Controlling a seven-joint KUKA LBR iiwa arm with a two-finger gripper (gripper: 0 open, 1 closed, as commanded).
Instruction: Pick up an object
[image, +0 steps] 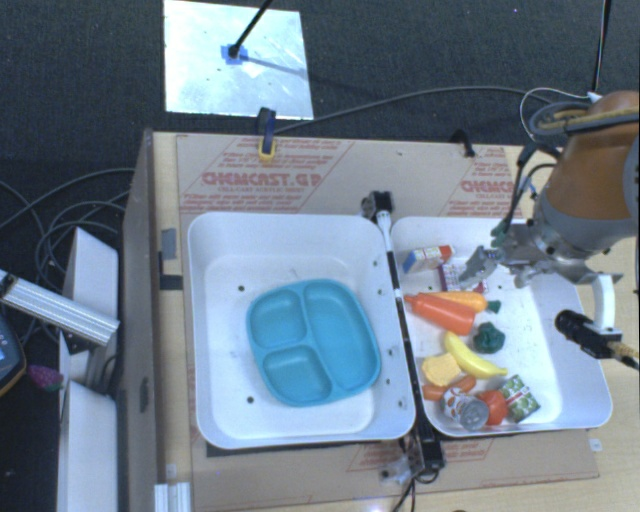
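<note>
near edge of the counter (300, 465): two shallow white bins side by side. right bin (590, 400), near end: a small can (466, 410) lying beside a green-and-red packet (518, 398), with a red piece just between them. slightly farther: a yellow banana (472, 357), touching a pale yellow piece (441, 371) on its left; a dark green lump (489, 338) just beyond the banana's far end. farther still: an orange carrot-shaped toy (443, 310) lying across the bin, tip toward the left wall. far left corner of the right bin: a small red-and-white carton (428, 257).

left bin (215, 300): a blue divided plate (313, 341) with three compartments, resting flat near the bin's middle.

claw (476, 268): low over the far part of the right bin, just beside the carton and just beyond the carrot; whether its fingers are apart or together cannot be told. the arm (590, 180) enters from the right.

far side: a printed board (300, 170) under the bins, with a yellow clamp (266, 135) at its far edge.
</note>
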